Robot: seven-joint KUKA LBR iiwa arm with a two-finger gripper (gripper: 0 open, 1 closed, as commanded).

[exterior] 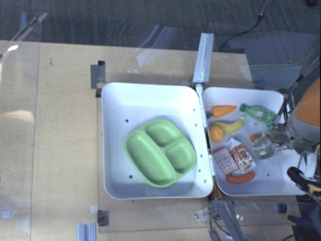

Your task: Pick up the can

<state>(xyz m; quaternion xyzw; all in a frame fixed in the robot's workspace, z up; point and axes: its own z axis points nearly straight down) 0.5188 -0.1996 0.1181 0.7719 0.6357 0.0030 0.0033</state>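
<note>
My gripper [266, 143] reaches in from the right, low over the middle of the right bin [281, 182]. A silvery, glinting shape [261, 148] lies right at its tip, with a small red bit [256, 136] beside it. It may be the can, but it blurs into the gripper's metal. The arm's grey wrist and orange band [307, 109] rise at the right edge and hide that side of the bin.
The right bin also holds a carrot [223, 111], a green bottle [258, 113], a banana [231, 126], an orange [216, 133], a red-and-white carton [233, 157] and a sausage [240, 177]. A green divided plate [159, 152] lies in the left bin [120, 104].
</note>
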